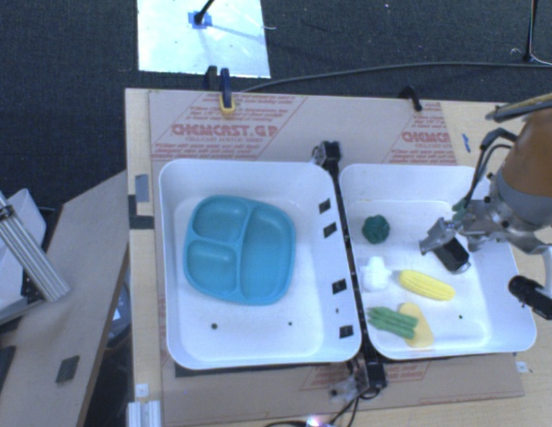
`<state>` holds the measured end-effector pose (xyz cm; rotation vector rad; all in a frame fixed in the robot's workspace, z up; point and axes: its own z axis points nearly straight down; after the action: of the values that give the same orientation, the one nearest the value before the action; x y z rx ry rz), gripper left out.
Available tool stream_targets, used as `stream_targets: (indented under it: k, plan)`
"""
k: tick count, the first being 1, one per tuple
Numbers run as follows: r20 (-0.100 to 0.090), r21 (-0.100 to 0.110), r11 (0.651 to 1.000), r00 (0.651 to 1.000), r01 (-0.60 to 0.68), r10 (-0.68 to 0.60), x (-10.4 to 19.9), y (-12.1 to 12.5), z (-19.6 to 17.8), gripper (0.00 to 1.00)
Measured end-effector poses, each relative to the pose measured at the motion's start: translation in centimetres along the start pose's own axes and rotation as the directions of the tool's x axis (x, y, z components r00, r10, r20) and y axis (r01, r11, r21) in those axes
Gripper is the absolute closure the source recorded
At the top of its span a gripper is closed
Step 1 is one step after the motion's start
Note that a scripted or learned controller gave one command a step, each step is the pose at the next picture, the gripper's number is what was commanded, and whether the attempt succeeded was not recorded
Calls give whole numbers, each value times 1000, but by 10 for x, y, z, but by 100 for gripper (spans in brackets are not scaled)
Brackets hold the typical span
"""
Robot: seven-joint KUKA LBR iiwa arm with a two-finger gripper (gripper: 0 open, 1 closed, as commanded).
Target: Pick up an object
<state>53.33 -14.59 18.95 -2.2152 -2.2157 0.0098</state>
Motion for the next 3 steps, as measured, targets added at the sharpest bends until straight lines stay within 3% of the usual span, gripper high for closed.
stream_targets:
  k: [1, 3]
  plan:
    - [2, -11, 1000, 1000, 3, -3, 0, 3, -6, 0]
    - [1, -10, 1000, 1000, 1, -1, 3, 1, 108, 0]
